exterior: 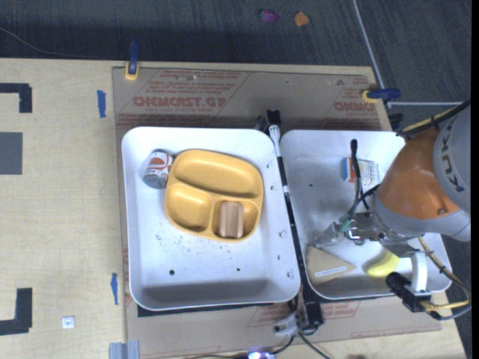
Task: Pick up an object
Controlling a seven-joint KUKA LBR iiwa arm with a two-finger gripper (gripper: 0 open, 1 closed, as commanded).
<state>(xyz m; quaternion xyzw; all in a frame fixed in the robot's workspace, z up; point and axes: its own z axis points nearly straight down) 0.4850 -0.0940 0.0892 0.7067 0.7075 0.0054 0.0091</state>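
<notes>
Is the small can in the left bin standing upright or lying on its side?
On its side. The can shows its long printed body, lying in the left bin against the yellow tray.

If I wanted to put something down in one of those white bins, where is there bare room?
Left bin: a bare strip along its near edge, below the yellow divided tray, which fills the far half beside a small can. Right bin: bare floor at its far left; its near right is crowded by the arm, a tan wedge and a yellow object.
</notes>
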